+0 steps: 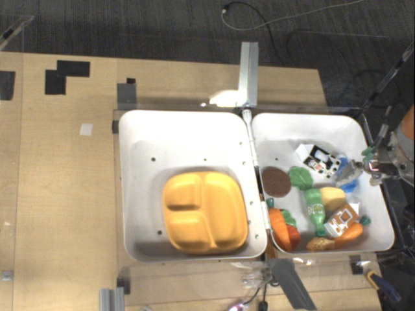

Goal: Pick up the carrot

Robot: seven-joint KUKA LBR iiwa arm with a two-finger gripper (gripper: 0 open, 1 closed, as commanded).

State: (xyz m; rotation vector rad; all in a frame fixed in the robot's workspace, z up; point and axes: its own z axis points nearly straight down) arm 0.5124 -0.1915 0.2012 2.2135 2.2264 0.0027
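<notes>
Jaws (375,167) are at the right bin's (285,125) right edge, can't tell if they're open. Carrot (283,228) sits untouched at the near-left corner, so I've got the whole pick left.

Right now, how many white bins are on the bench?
2. The left bin holds a yellow tray; the right bin beside it holds the toy food.
</notes>
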